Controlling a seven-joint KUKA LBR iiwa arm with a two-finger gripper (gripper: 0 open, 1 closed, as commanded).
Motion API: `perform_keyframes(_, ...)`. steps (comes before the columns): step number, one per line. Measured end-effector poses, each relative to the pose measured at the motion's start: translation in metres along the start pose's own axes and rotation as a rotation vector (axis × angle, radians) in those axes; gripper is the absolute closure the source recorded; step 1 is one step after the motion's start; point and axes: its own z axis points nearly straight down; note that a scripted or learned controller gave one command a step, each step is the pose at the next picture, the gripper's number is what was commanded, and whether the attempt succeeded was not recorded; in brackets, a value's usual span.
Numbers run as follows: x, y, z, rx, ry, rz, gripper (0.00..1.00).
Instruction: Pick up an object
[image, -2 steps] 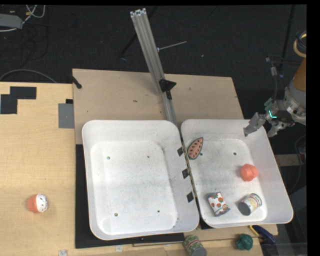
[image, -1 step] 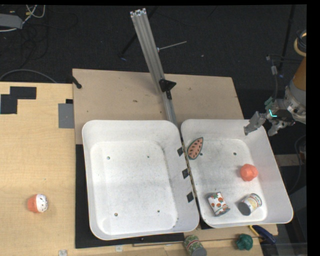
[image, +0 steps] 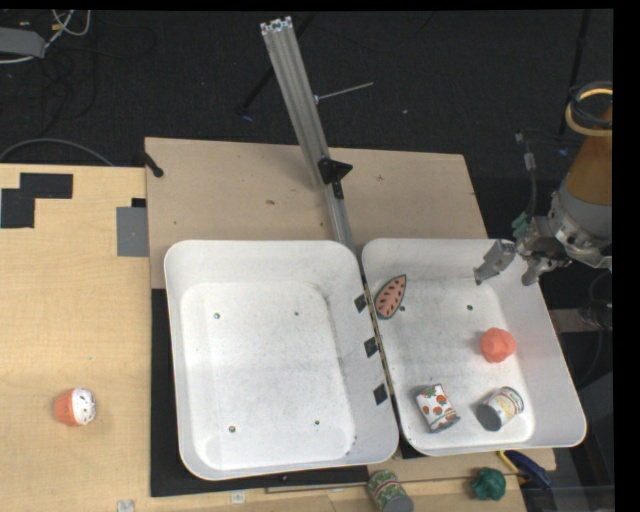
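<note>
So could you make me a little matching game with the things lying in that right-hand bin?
Things:
1. orange ball
2. small can
3. spotted carton
4. oval spotted piece

Places:
A. against the bin's left wall, near the divider
B. near corner, on its side
C. middle right, alone
D. near edge, just left of the can

Pairs: 1-C, 2-B, 3-D, 4-A

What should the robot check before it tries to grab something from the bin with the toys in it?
1. Things to grab are in the right bin: ok. It holds an orange ball, a can, a spotted box and an oval piece.
2. Gripper is over that bin: ok, near its far right corner.
3. Gripper is above a thing: not ok, bare floor beneath.
4. Ball stands apart from the others: ok.
5. Oval piece is easy to reach: not ok, it leans against the bin's left wall.
</note>
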Motion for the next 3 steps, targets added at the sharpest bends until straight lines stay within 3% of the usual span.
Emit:
perform_keyframes(2, -0.009, -0.003, 0.112, 0.002, 0.001, 0.002, 0.00)
perform_keyframes(3, -0.010, -0.001, 0.098, -0.004, -0.001, 0.003, 1.00)
